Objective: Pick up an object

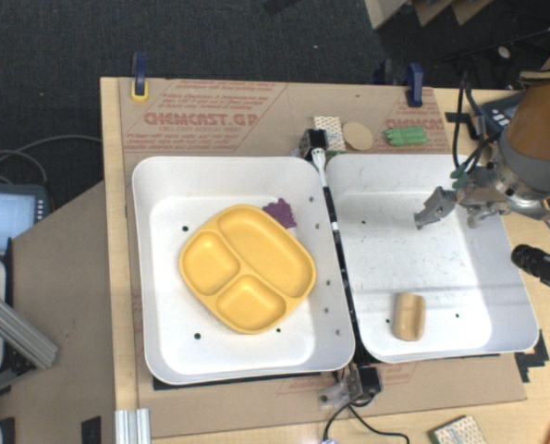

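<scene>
1. Over the right bin (496, 248), near its upper right corner, hangs the pincer (433, 209) of the grey arm (533, 155), which enters from the right with its orange band above the wrist. Whether the pincer is open or closed cannot be told from this slanted view; nothing is seen between its tips.
2. Below the pincer and slightly to its left, well apart from it, a tan wooden cylinder (409, 315) lies on the floor of the same bin, close to the lower wall.
3. Left of the pincer, across the divide between the two bins, the left bin (154, 248) holds a yellow three-compartment plate (247, 268), set at a slant near its centre.
4. Between the plate and the pincer, touching the plate's upper right rim, sits a small purple object (280, 213); its kind is too small to tell.
5. Above the pincer, on the brown board (210, 114) beyond the bins, lie a round tan disc (358, 136) and, just to its right, a green item (406, 136).
</scene>
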Tool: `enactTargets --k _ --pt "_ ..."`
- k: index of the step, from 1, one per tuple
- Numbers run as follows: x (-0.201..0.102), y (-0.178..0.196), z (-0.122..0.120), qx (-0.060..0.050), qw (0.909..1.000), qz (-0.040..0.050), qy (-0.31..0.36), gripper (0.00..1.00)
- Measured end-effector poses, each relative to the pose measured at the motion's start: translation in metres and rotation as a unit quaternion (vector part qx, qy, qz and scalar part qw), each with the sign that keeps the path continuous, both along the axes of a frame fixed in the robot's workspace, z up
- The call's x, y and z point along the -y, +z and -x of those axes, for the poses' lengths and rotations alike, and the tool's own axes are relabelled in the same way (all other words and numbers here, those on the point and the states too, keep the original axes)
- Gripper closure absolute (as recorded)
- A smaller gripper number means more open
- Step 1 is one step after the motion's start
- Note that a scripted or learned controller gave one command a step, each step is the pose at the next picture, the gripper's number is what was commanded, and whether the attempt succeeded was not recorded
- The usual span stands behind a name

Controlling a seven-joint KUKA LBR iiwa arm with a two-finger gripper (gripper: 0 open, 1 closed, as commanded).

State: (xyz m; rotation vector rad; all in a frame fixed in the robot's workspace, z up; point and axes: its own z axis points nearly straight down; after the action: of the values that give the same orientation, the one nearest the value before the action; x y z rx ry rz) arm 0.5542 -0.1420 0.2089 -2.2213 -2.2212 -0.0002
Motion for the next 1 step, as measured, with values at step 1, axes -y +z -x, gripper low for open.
enactTargets --k 1 --pt "0.0436 -0.1281 0.0554 -0.002 1.0 -0.001 -0.001 0.0"
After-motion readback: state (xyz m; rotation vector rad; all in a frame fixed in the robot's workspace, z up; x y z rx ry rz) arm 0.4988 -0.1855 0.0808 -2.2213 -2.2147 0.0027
